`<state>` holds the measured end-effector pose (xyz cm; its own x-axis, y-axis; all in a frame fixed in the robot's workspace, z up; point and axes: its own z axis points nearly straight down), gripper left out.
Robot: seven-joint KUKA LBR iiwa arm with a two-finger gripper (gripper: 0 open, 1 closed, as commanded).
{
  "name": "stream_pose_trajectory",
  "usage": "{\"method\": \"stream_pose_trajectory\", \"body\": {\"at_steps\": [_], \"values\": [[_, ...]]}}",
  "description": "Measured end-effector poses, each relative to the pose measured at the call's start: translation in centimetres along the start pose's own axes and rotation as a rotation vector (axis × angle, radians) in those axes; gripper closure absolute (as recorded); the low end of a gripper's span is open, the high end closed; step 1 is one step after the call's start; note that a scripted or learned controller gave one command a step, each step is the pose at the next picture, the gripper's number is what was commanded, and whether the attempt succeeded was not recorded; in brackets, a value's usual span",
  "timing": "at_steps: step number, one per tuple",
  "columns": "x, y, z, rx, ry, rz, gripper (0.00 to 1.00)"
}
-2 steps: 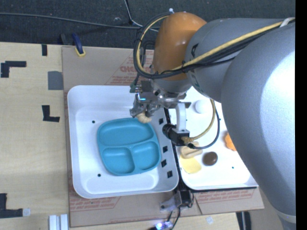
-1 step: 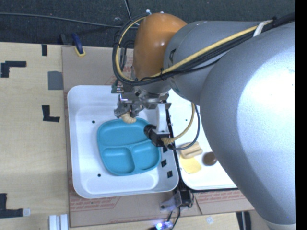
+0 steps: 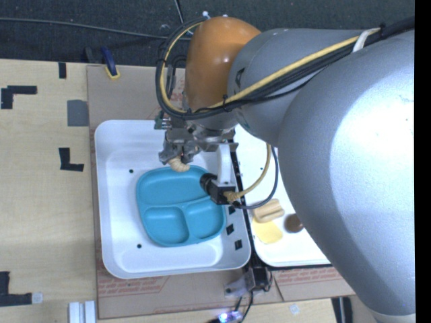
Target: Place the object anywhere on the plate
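Pincer [image 3: 180, 155] first: the metal two-finger pincer hangs at the end of the big grey arm with its orange band [image 3: 214, 59], poised over the far rim of the plate, and a small pale tan object [image 3: 179, 165] sits at its tips, apparently pinched between the fingers, though the view from above is too crowded to be fully sure of the grip. Going down in size from the arm, the light wooden surface [image 3: 40, 200] carries two shallow white plastic bins; the left bin [image 3: 111, 200] holds the blue moulded plate with three compartments [image 3: 176, 206], lying flat and taking up most of the bin floor. The right bin [image 3: 296, 251], largely hidden under the arm, holds a tan block-shaped piece [image 3: 267, 212], a pale yellow flat piece [image 3: 269, 232] and a small brown round piece [image 3: 293, 223], all lying close together. As for progress, I judge the carry to be almost over: the pale object is at the plate's far edge, just above or touching the rim, and not yet resting free inside a compartment. What is left would be a short move toward the plate's middle, a lowering, and a release. The object is too small and too shadowed by the fingers to read its long axis or which way it points.
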<state>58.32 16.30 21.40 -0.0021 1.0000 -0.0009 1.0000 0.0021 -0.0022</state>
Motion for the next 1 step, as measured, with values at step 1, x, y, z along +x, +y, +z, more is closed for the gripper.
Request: {"method": "stream_pose_trajectory", "body": {"at_steps": [1], "values": [[-0.02,-0.02,0.00,0.000,0.000,0.000,0.00]]}}
